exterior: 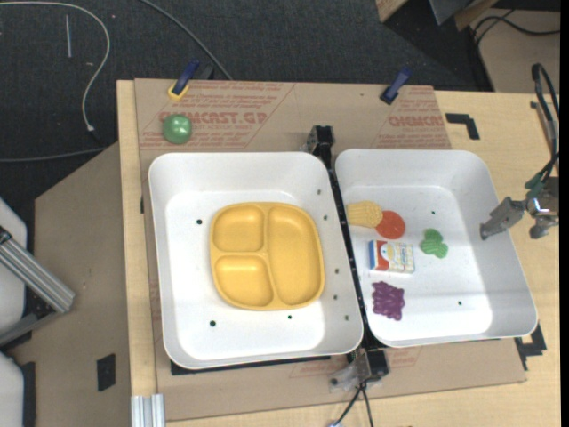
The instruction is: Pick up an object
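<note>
Cardboard covers the bench [267, 105], with dark carpet beyond the far edge and two white bins set side by side on top. A yellow divided plate [267, 255] is sat in the left bin [178, 203], and a green ball [178, 129] is parked on the cardboard past its far left corner.

All the small stuff is bunched at the left end of the right bin [480, 265]: a yellow corn piece [363, 213] touching a red-orange round thing [391, 227], a little carton [391, 257] with red, white and blue print just nearer, purple grapes [388, 300] nearest of all, and a green leafy bit [433, 244] set a little to the right of the rest.

The gripper [520, 219] is seen at the right rim of that bin, over the edge rather than over any item. Its fingers look spread, with nothing pinched between them.

So everything worth grabbing lies to the left of it. The green bit is judged closest, roughly straight left and a touch nearer. It's small and lumpy with no obvious long axis, so wrist angle probably matters little. The carton is boxier, its long side running left-right.
</note>
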`<state>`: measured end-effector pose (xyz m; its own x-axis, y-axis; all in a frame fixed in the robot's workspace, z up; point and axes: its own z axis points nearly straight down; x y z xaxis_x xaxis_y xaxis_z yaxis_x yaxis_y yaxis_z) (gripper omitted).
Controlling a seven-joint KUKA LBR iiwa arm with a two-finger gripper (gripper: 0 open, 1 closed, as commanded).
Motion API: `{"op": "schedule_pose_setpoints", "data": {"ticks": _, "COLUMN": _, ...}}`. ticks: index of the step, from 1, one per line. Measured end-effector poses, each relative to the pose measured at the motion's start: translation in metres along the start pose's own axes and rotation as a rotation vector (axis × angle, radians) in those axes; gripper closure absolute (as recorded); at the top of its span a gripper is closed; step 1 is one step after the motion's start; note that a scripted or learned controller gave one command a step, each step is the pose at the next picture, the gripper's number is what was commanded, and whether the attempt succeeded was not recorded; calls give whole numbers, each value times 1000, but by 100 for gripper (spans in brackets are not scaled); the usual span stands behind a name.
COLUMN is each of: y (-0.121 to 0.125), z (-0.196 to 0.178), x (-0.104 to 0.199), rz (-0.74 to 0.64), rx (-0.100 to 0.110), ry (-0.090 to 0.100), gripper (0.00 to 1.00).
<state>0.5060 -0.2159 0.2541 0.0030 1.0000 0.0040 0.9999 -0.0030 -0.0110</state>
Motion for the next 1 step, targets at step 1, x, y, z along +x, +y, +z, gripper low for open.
{"op": "schedule_pose_setpoints", "data": {"ticks": 1, "y": 2, "z": -5, "x": 0, "rz": -3, "rx": -10, "ry": -3, "gripper": 0}}
